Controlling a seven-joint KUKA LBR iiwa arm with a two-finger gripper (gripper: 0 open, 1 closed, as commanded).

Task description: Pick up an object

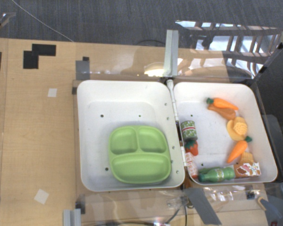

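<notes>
**On the right side, the toys wait to be picked**

Across the bench (33, 140) sit two white bins, side by side and touching in the middle. The left bin (92, 121) holds one big thing, a green plate (139, 154) with three parts, lying flat near the front wall. The right bin (212, 91) holds all the small toys.

The arm comes in from the right, so the right bin is the nearer one. It would have to reach past that bin to get to the plate. The plate is also wide and flat, so it looks hard to pinch.

Among the toys, the green bottle (217, 174) is the longest. It lies on its side along the front wall, with its long way running left to right and a small box (247, 169) touching its right end. A grab across its short side looks best, but the wall is very close.

One carrot (222, 105) lies near the back, well apart from the walls, with its long way running mostly left to right. A second carrot (237, 150) leans on a slant, just under a yellow toy (237, 127). A can (188, 128) and a red toy (192, 148) sit close to the middle wall.

The back carrot looks like the easiest pick, since it has the most room around it.

Whether the gripper is open or closed cannot be told.
</notes>
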